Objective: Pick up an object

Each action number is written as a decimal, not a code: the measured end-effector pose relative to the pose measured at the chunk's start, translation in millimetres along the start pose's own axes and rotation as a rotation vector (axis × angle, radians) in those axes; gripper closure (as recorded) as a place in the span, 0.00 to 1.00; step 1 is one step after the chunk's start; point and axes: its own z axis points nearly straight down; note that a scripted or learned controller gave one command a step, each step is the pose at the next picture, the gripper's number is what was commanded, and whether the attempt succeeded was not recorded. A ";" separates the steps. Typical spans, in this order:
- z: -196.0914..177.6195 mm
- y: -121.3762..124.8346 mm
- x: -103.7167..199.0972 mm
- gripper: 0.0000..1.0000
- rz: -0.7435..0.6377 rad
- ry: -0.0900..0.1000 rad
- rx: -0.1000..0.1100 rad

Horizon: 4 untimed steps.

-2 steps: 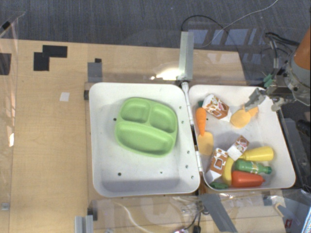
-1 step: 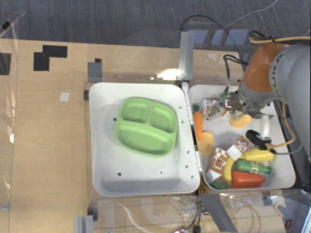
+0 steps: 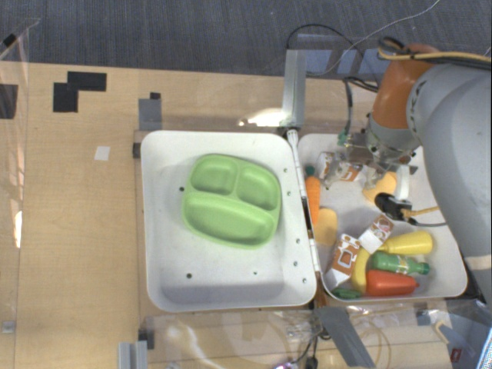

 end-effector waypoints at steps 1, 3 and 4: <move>-10.0 0.4 9.3 1.00 -0.008 0.015 -0.002; -47.8 7.9 -29.8 0.00 0.309 0.022 -0.028; -34.8 11.1 -77.0 0.00 0.199 0.022 -0.029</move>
